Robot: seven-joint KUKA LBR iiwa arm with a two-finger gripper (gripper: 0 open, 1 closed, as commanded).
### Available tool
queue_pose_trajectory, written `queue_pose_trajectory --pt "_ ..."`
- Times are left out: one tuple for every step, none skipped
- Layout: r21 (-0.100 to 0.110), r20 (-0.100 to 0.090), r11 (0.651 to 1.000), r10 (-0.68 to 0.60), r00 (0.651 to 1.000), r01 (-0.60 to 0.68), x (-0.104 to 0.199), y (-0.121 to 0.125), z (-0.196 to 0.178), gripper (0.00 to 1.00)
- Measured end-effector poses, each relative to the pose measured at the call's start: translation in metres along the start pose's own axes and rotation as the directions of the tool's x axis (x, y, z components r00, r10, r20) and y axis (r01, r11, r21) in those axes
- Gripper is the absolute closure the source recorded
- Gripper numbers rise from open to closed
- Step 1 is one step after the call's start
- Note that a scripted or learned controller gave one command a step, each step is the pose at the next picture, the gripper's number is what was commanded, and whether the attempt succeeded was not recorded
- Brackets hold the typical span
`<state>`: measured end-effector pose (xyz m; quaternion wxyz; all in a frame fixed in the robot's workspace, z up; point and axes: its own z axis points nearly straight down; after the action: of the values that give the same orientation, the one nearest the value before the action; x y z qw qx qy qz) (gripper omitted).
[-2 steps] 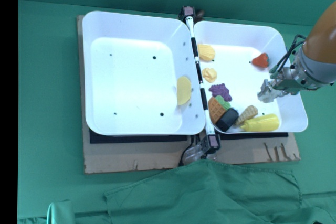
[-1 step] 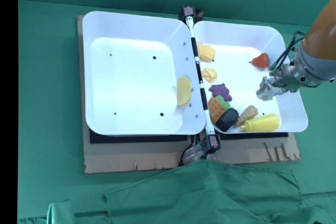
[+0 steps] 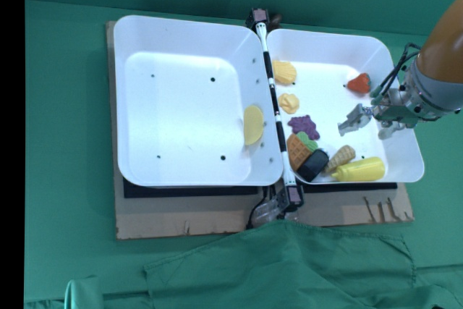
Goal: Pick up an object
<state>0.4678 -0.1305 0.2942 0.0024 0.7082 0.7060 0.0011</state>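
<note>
Several toy foods lie in the right bin (image 3: 329,47): a red strawberry (image 3: 359,83), two yellow pieces (image 3: 284,72) (image 3: 289,103), purple grapes (image 3: 304,127), an orange waffle-like piece (image 3: 295,149), a black piece (image 3: 313,164), a tan cone (image 3: 341,155) and a yellow bottle (image 3: 359,170). A yellow disc (image 3: 253,124) leans on the right wall of the left bin (image 3: 181,32). My gripper (image 3: 367,127) hovers over the right half of the right bin, below the strawberry and above the bottle. It is open, with nothing between its fingers.
A black-and-white bar (image 3: 273,101) runs along the seam between the two bins. The bins rest on brown cardboard (image 3: 145,224) over green cloth. A fold of green cloth (image 3: 289,264) lies at the front edge.
</note>
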Motion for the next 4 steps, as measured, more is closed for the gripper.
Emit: queue_pose_trajectory --pt "0.007 -0.001 1.0 0.007 1.0 -0.007 -0.059 -0.002 0.086 0.0" --pt "-0.003 0.002 1.0 -0.003 1.0 0.003 -0.048 0.044 0.078 0.0" --pt "-0.012 0.004 1.0 -0.004 1.0 0.004 -0.041 0.091 -0.015 0.0" --pt "0.003 0.0 1.0 -0.003 1.0 0.003 -0.015 0.137 0.041 0.0"
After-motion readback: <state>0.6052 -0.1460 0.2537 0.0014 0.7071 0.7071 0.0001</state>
